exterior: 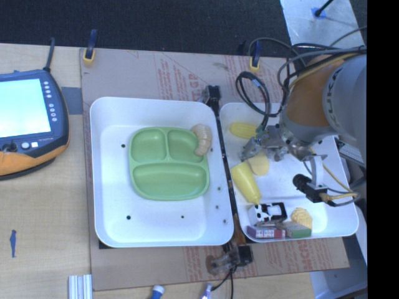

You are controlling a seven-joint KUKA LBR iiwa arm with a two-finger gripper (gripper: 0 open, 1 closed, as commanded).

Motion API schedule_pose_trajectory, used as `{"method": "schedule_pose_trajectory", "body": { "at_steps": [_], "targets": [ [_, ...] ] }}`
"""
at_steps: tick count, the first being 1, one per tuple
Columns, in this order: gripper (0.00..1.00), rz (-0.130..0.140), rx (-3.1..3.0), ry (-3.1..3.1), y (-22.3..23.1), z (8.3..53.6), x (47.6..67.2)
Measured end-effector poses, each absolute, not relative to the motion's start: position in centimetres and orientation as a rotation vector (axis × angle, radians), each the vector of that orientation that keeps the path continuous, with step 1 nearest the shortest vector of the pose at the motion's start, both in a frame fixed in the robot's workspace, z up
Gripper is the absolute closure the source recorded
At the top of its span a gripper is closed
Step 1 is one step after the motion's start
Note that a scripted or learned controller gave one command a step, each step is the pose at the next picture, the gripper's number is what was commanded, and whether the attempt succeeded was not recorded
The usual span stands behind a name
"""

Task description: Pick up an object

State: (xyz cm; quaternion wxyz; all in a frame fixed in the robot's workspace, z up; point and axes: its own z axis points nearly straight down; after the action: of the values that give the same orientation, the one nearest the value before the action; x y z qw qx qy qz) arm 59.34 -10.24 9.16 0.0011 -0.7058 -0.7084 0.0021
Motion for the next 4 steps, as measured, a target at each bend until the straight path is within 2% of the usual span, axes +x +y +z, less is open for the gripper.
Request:
{"method": "schedule_pose_trajectory", "body": {
  "at_steps": [1,2,3,4],
  "targets": [
    [0.00,0.001,-2.217,-2.225,-11.8,11.6,64.5],
    [0.00,0.006,-2.214,-2.226,-12.3,9.2,60.4],
    [0.00,0.000,-2.216,-2.225,-9.8,11.8,64.5],
    [0.00,0.014,-2.210,-2.217,-15.3,9.0,65.4]
  ]
}}
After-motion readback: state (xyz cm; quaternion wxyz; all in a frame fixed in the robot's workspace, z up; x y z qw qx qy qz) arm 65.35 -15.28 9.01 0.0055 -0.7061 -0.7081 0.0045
